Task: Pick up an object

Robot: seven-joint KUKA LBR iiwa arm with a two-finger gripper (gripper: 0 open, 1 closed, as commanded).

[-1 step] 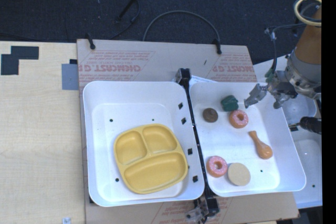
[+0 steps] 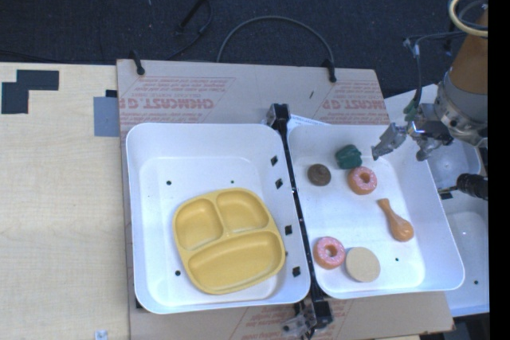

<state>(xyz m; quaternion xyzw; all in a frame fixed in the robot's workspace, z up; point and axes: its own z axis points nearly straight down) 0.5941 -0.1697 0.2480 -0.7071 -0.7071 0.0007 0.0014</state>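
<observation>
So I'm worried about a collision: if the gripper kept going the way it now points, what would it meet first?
Probably the dark green object: the gripper points down-left toward it in the right bin. Height is unclear, so it might pass above.

Mirrored "CHEMCAST GP" on cardboard sheet (image 2: 171, 101)

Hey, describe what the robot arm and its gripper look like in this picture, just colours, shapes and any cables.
The arm has a grey metal body with an orange section above the wrist and a pale yellowish ring at its top. Thin dark cables loop beside it. The gripper is small, grey and metallic, with angular parts; its fingers are too small to make out clearly.
</observation>
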